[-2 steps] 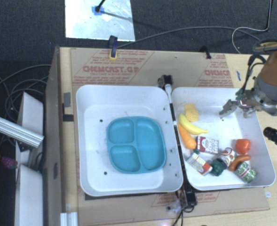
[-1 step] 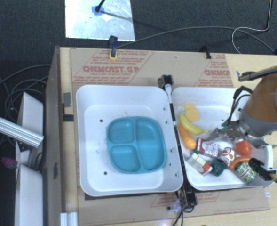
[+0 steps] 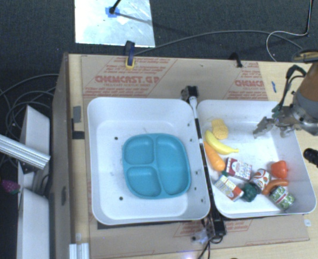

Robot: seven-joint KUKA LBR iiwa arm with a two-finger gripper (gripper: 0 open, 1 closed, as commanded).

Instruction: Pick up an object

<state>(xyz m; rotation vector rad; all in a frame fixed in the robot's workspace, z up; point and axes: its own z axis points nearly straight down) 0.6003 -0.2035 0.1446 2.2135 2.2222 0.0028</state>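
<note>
The right bin [image 3: 239, 109] holds a pile of toy food: a yellow banana [image 3: 219, 144], an orange carrot [image 3: 214, 157], a pale yellow round piece [image 3: 220, 127], a red and white carton [image 3: 238, 169], a red pepper [image 3: 279, 169], a green can [image 3: 283, 198] and a dark green piece [image 3: 249, 192]. My gripper [image 3: 266, 126] hangs over the bin's upper right part, its fingers pointing left and spread, with nothing between them. It stands to the right of the banana and above the pile, apart from all of them.
The left bin [image 3: 110, 117] holds a blue divided plate [image 3: 156, 164]. A black divider with clips [image 3: 191, 95] runs between the bins. Cables trail over the bench's back edge and along the left side. The arm's grey body [image 3: 315, 99] overhangs the right bin's right rim.
</note>
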